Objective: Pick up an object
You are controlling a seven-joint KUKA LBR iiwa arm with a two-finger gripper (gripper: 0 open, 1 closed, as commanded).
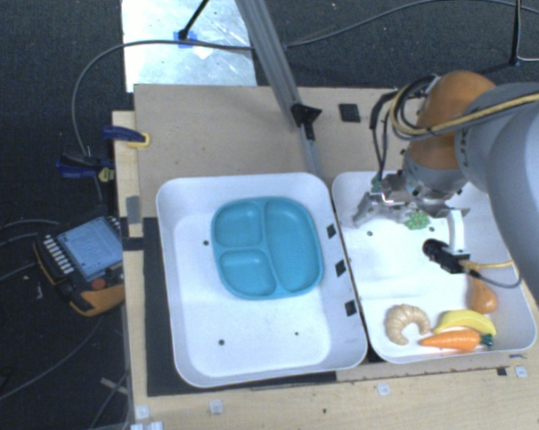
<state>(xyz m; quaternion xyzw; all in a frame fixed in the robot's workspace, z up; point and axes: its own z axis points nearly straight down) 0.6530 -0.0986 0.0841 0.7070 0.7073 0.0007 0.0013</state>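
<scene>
**Gripper at the far end of the right bin, food toys at the near end**

You have the gripper (396,201) low over the far part of the right bin (379,276), close to that bin's far-left corner. A small green thing (418,219) sits just beside it, touching or nearly touching the metal parts; from this view you cannot tell whether it lies between the jaws or simply next to them, nor how far the jaws stand apart.

The clearer targets lie well apart from the gripper, along the bin's near edge. The croissant (406,322) sits near the middle of that edge. Just to its right, the carrot (451,340) lies with its long axis running along the near wall, and the banana (466,320) lies touching it on the far side, roughly parallel. An orange-brown rounded piece (482,298) rests against the right wall, just beyond the banana.

So the choice turns on this: the green thing is right at the jaws, while the others need a reach toward the near edge. In my judgement the croissant has the most open floor around it; the carrot and banana are crowded against each other and the near wall.

The left bin (195,338) holds a blue divided plate (266,247), apart from all this.
</scene>
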